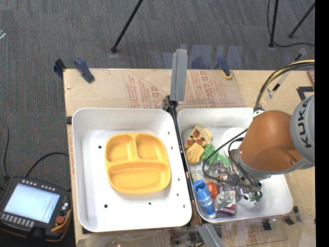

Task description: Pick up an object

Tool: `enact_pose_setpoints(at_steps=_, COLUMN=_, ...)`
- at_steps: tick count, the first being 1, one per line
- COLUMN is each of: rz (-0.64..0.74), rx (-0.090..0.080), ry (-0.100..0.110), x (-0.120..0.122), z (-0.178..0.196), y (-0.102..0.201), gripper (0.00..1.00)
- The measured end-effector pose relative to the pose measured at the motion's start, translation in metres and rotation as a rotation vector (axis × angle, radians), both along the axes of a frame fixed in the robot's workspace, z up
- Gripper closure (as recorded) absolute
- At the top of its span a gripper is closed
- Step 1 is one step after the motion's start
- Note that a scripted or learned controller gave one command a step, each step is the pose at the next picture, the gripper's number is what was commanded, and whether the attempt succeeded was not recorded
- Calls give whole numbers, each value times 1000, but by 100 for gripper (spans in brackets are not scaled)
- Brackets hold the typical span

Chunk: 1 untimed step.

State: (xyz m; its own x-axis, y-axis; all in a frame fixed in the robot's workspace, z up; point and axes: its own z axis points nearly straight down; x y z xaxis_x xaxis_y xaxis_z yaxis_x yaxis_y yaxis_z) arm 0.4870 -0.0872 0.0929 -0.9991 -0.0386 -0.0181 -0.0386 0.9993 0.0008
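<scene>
Jaws: I cannot tell how they stand, because wires and the arm's big round body cover them
Gripper: it is low in the right white bin, right over the pile of small things
Arm: the grey arm with the orange band comes in from the right and hides much of that bin
Toys in the right bin: a yellow pizza slice toy with red spots sits near the top, a tan ridged piece touches it just below, and a green leafy toy is beside that
More toys: a blue and white bottle lies at the bottom, with a small red round thing touching it
Left bin: the left white bin holds a yellow plastic plate with three parts, lying flat in the middle
Bench: a brown cardboard sheet lies behind both bins
</scene>
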Motion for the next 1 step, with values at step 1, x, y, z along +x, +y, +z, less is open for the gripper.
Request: enact_pose_setpoints(at_steps=1, rz=43, rx=-4, ry=4, x=71, z=0, y=6, gripper=0)
